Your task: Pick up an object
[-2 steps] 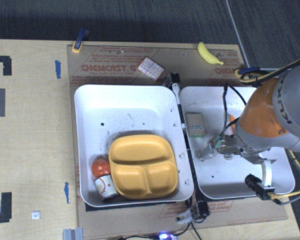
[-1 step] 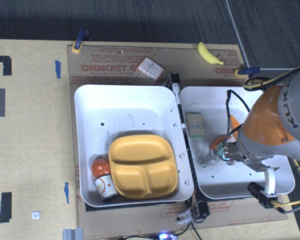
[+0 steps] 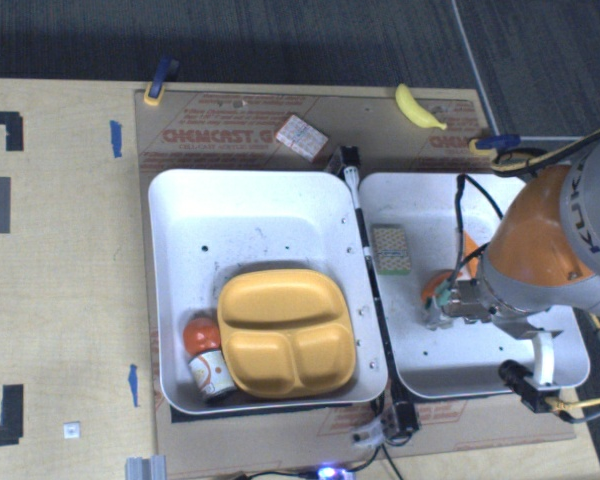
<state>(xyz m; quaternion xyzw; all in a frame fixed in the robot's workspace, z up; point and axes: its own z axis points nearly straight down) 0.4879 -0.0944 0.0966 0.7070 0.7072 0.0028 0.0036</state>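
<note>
Orange thing (image 3: 442,286) sits low in the right bin (image 3: 420,353), right under the gripper (image 3: 448,306). It is small and partly hidden, so its shape is hard to make out. The arm (image 3: 540,243) is big, round and smooth, grey and orange, and it covers much of that bin. I cannot tell how the gripper stands or if it grips anything. A flat, speckled pad (image 3: 391,249) lies near the bin's top. In the left bin (image 3: 180,208) rests a smooth yellow tray (image 3: 285,330) with three dips, and a small can (image 3: 207,364) peeks out beside it. A yellow banana (image 3: 418,108) lies on the cardboard behind.
</note>
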